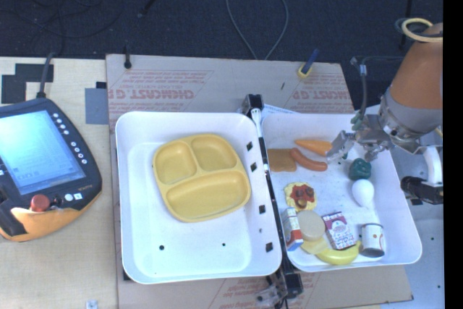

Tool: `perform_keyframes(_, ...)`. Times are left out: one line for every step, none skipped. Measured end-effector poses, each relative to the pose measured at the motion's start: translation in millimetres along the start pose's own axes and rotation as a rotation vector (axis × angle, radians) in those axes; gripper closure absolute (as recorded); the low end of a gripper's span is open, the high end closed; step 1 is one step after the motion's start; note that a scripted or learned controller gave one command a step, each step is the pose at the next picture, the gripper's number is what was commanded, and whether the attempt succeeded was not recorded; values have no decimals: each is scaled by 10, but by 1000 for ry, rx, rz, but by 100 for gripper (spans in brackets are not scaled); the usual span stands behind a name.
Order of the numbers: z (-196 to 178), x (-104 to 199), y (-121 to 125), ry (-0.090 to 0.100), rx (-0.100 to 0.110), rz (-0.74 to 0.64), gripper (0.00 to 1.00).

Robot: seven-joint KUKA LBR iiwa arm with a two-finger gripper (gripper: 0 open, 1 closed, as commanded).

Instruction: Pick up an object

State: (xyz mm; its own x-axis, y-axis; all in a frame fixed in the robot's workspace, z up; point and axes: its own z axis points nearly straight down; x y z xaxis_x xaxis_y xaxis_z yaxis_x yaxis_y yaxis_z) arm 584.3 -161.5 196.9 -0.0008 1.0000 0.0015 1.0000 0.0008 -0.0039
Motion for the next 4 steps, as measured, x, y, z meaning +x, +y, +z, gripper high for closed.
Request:
perform_keyframes(1066, 437, 539, -2, -4, 0, 0)
perform_keyframes(1066, 806, 618, -1, -8, 0, 0)
perform_keyframes(1064, 229, 375, -2, -6, 1, 0)
perform_keyframes(1094, 311, 578, -1, -2, 0, 0)
